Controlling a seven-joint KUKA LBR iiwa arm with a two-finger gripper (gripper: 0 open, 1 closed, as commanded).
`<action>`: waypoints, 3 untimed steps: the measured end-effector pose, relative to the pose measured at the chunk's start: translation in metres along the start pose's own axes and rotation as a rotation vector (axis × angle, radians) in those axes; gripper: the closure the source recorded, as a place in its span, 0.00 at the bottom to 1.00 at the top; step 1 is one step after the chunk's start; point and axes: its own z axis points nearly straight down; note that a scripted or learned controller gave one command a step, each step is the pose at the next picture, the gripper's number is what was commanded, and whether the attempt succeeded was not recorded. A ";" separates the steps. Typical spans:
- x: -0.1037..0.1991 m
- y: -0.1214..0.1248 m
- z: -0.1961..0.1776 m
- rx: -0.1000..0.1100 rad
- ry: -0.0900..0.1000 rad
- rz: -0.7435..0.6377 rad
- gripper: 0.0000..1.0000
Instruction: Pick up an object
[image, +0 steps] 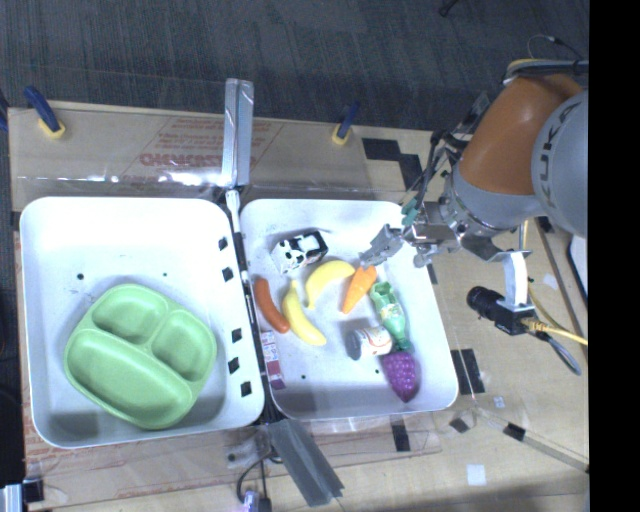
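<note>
Carrot (357, 288), tapered glossy orange plastic, lies just beneath the gripper (385, 243).

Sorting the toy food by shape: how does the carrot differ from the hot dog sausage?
The carrot is orange and tapers to a point; the sausage is red-brown with rounded ends. The carrot lies mid-bin below the gripper; the sausage lies by the right bin's left wall. Both lie flat and slanted.

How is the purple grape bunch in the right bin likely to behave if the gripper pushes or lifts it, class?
The grape bunch looks like moulded toy food, so probably stiff and light. Its knobbly surface may let fingers slip off the bumps. It lies near the wall of the right bin, touching a small white item, so a push could jam it or nudge that neighbour.
</note>
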 end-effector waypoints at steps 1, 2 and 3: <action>-0.015 0.042 0.136 0.000 0.000 -0.107 0.00; -0.039 0.033 0.157 -0.001 0.000 -0.176 0.00; -0.038 0.033 0.146 -0.001 0.000 -0.180 1.00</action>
